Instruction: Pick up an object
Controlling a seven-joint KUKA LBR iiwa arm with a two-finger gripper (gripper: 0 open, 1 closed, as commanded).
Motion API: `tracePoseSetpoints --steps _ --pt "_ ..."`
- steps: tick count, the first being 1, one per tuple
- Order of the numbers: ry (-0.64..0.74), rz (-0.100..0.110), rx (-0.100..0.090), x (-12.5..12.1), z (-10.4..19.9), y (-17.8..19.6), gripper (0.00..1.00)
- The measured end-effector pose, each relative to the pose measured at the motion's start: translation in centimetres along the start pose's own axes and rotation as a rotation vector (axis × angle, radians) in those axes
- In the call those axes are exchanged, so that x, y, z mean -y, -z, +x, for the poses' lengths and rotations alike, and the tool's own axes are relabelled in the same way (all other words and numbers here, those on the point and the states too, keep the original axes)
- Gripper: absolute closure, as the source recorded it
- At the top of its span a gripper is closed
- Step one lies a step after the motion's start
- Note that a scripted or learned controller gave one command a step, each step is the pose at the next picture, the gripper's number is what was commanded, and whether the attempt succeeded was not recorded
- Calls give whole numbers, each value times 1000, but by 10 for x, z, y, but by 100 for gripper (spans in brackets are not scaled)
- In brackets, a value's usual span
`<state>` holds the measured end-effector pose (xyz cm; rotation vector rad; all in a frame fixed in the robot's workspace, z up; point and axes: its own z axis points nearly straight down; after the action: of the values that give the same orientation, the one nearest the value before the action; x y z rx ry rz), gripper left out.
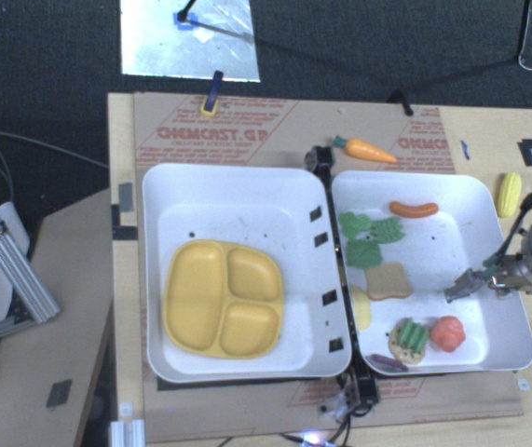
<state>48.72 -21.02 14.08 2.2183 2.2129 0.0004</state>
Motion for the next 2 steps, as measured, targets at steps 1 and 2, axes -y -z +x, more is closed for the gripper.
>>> tracePoseSetpoints --steps 1,2 --pt "12 3 -8 -33 66 -10 0" --pt "22 2 -14 0 221 47 0"
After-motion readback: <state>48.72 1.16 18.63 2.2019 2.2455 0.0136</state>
